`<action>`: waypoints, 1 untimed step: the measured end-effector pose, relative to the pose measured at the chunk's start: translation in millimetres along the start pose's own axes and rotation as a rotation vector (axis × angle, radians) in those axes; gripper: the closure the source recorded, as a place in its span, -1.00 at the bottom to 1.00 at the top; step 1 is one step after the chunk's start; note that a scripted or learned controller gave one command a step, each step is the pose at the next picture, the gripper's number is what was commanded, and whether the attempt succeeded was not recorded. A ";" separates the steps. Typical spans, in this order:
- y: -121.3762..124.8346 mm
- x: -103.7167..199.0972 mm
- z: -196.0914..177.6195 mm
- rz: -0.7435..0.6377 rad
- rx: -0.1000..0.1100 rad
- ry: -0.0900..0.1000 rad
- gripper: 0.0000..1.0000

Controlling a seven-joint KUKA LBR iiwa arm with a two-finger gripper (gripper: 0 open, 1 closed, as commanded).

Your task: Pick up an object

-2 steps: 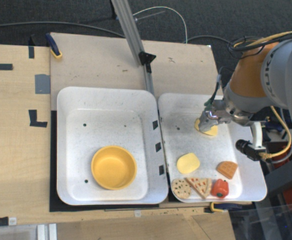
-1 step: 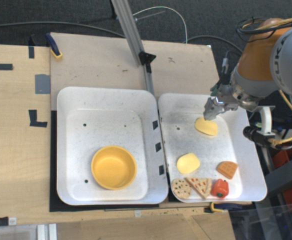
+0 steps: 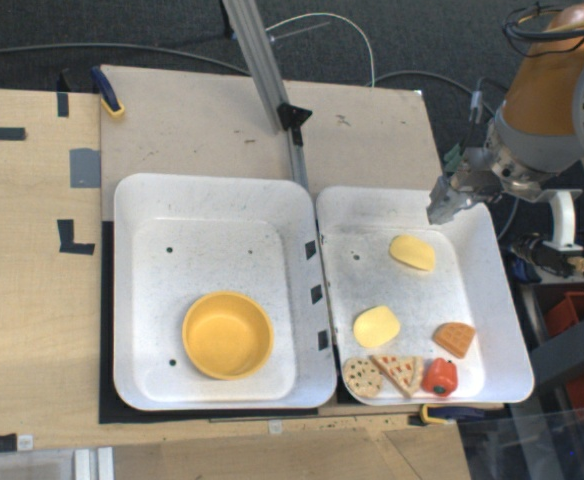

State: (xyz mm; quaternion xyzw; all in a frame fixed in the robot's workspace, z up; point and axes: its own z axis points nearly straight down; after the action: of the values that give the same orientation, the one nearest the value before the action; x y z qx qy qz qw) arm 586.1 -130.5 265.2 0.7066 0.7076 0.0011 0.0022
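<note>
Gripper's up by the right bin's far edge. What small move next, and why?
Probably shift the gripper slightly toward the camera's left and down over the pale yellow piece. It lies alone in the right bin, nearest the gripper, with bare floor around it.

Even overhead light, soft faint shadows, slightly grainy, mild edge blur

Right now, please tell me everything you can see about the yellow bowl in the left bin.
The yellow bowl is round, plain and smooth, and looks like plastic. It stands upright with its opening facing up, and nothing shows inside it. It rests on the floor of the left bin, in the near part, a little right of the middle. It touches only the bin's floor; no other object is beside it.
</note>
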 end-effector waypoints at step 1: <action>2.4 52.9 6.7 -0.005 0.005 0.002 1.00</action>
State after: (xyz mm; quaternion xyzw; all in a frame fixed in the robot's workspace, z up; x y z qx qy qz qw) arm 588.5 -77.5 258.5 0.7049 0.7093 0.0000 -0.0005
